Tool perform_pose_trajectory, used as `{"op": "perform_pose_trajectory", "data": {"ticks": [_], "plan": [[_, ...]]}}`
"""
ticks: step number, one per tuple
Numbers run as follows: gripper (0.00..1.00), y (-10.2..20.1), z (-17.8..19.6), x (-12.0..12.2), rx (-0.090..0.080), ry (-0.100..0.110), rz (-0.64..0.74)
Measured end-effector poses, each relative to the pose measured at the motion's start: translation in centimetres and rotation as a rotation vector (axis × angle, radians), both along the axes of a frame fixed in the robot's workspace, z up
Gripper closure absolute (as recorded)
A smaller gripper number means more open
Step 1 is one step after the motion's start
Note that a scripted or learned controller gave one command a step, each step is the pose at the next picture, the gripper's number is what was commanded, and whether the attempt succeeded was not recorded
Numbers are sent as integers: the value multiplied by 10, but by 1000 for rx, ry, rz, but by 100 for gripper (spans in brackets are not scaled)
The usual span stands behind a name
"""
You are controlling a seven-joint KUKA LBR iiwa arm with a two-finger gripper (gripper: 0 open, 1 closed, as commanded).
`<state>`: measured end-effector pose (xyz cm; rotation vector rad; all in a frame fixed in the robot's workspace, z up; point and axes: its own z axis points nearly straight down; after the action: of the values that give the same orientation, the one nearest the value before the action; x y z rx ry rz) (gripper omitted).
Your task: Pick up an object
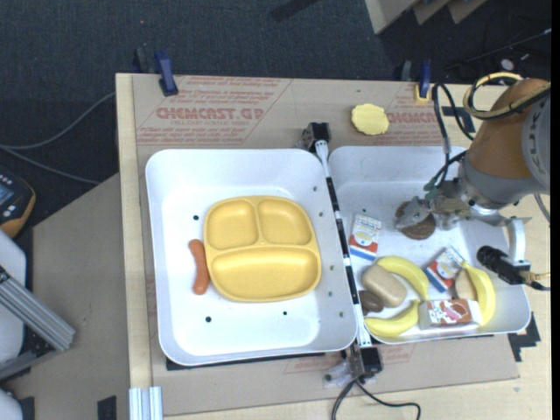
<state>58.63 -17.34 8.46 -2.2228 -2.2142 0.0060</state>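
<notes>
Banana (391,322) nearest; hand (426,210) over brown disc (419,228) (hand's state unclear)

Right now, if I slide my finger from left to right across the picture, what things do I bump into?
Hot dog → yellow divided plate → small carton → tan bread roll → robot's tool.
</notes>
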Motion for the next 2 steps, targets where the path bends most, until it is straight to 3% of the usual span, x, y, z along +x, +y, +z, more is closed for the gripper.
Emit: {"op": "perform_pose_trajectory", "data": {"ticks": [1, 2], "plan": [[0, 8, 0, 12, -1, -8, 5], [100, 8, 11, 13, -1, -11, 4]]}}
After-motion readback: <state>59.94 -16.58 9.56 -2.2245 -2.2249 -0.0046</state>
